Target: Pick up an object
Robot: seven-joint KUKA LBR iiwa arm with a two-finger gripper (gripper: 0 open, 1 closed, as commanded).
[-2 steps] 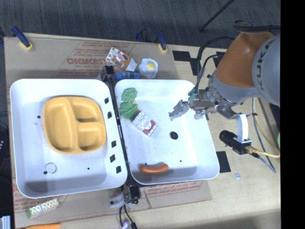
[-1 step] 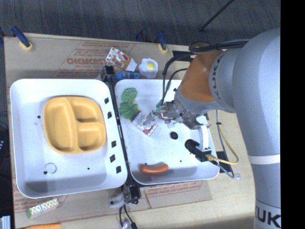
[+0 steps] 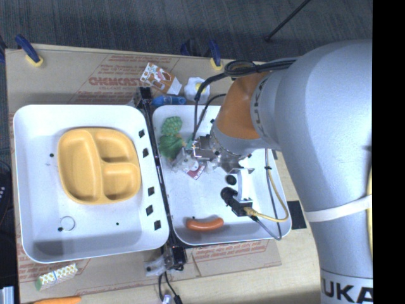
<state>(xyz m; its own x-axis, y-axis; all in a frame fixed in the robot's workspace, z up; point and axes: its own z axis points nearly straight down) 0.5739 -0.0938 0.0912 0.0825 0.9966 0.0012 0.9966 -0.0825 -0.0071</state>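
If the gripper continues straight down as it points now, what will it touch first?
Probably the small red-and-white packet under the gripper, beside the green toy in the right bin. Depth is unclear.

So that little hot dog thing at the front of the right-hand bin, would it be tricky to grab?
Probably a bit. The hot dog is long and rounded, so a push from the side may roll it along the right bin. It looks like smooth, shiny plastic, so likely light and somewhat slippery. It lies apart from the other items, leaving room around it.
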